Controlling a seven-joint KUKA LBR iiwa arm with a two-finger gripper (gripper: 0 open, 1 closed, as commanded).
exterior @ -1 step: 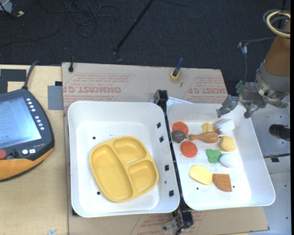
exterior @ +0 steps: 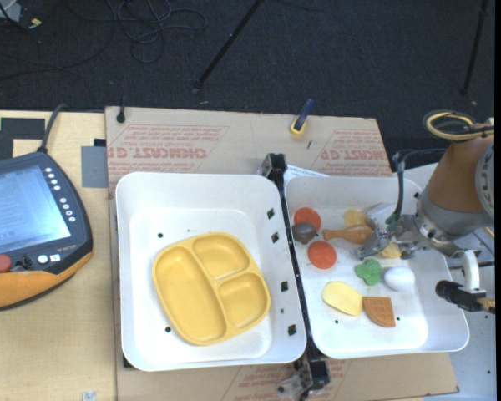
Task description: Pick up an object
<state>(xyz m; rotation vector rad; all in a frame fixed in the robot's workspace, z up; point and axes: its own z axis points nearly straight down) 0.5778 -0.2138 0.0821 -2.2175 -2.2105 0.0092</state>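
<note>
Here's the arm, grey with its orange band, reaching in from the right over the right-hand bin, and the gripper is down low among the toy food near the bin's upper middle. Whether it's clenched or released, I cannot tell; the tip is lost in clutter. Right at it sits a brown drumstick-shaped piece, lying sideways, with a small yellow piece just above. To the left, an orange-red round piece up top, a dark grey lump just beneath it, then a red disc. Below the gripper, a green piece beside a white egg-like piece. Nearer the front, a pale yellow slice touching a brown wedge. Over in the left bin, a yellow divided tray lies tilted, and a tablet-style pendant rests on the tabletop at far left
</note>
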